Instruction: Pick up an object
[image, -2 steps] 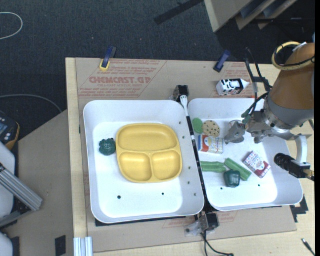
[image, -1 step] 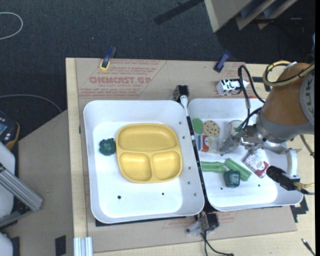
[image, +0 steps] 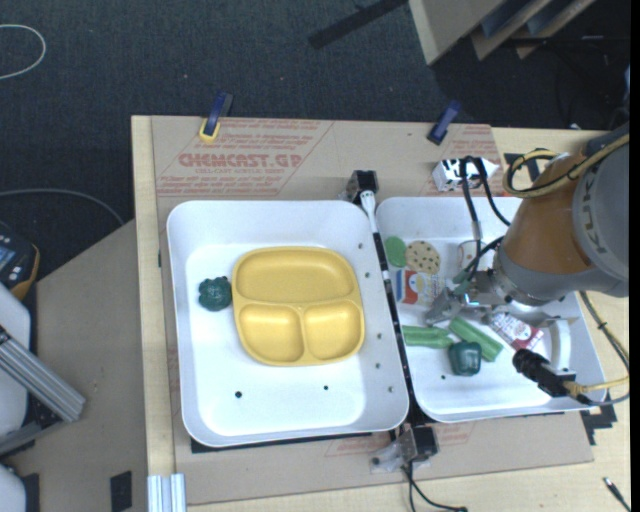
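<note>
Pincer, grip state unclear, sits just above green stick.

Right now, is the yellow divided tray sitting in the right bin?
No. The yellow divided tray lies in the left bin, while the hand is over the right bin.

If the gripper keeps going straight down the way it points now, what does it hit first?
Most likely the green stick-shaped pieces lying under the gripper in the right bin. Depth is hard to judge from above; the small cards sit close beside that line.
</note>
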